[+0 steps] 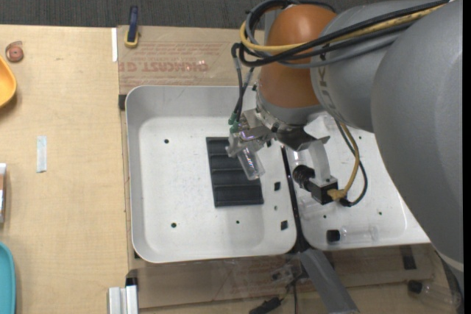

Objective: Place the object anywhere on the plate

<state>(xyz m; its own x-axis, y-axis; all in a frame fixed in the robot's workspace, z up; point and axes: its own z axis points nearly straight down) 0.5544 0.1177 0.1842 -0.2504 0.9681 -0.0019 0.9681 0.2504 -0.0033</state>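
Observation:
A black rectangular plate with ridges (235, 184) lies flat in the left white bin (169, 187), right of its middle. My gripper (247, 158) hangs over the plate's upper right part, close to its surface, below the orange wrist band (294, 55). Whether anything is held there cannot be made out. A small dark object (333, 235) rests near the front edge of the right bin (368, 220), with a clear, glassy piece (360, 234) just beside it.
The grey arm (412, 106) covers most of the right bin. A black cable fitting (316, 187) hangs over the rim between the bins. A cardboard sheet (176, 59) lies behind the left bin, and a wooden table (59, 158) spreads to its left.

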